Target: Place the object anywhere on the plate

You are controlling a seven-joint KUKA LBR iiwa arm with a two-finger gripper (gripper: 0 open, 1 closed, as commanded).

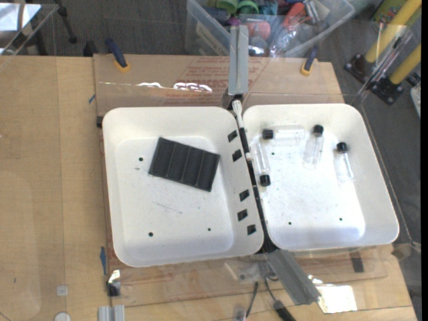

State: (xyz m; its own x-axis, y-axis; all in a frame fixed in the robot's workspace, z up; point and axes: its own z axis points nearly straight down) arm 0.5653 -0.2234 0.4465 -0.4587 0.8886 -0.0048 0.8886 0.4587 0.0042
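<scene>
A black ribbed rectangular plate [184, 164] lies flat in the left white bin [127, 239], slightly turned, in the bin's upper middle. Several clear vials with black caps lie in the right white bin [374, 226]. One vial [284, 134] lies sideways near the back. Another vial [312, 147] lies beside it, cap toward the back. A third vial [344, 164] rests further right. One more vial [259, 162] lies along the left wall, its cap toward the front.
A row of black clips [241, 174] runs along the seam between the bins. A grey metal bar [237, 59] stands behind the seam. At the back sits a clear tub [267, 9] of colourful items, and yellow-handled gear [394, 39] at the far right.
</scene>
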